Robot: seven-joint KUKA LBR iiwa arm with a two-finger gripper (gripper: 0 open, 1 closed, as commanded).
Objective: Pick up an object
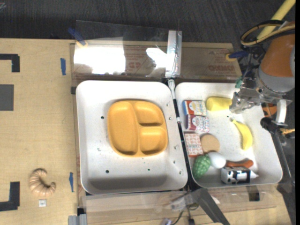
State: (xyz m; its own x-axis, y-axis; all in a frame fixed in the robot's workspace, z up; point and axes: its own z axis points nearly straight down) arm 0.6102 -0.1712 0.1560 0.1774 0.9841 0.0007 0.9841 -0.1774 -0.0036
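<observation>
My gripper (240, 105) hangs over the upper part of the right bin (269, 161), just right of a yellow block (216, 103) and above a banana (244, 134). Nothing shows between its tips. Lower in this bin lie a round tan cookie (210, 143), a green bumpy ball (202, 165), a white egg (217, 160), a red sausage (240, 163) and a black-and-white cow toy (238, 175). Along the bin's left side are three small printed packets (197, 123).
The left bin (93, 102) holds a yellow divided plate (137, 127). A croissant toy (42, 182) lies on the wooden bench at the lower left. A clear plastic sheet (126, 55) stands behind the bins. Cables (262, 32) hang at the upper right.
</observation>
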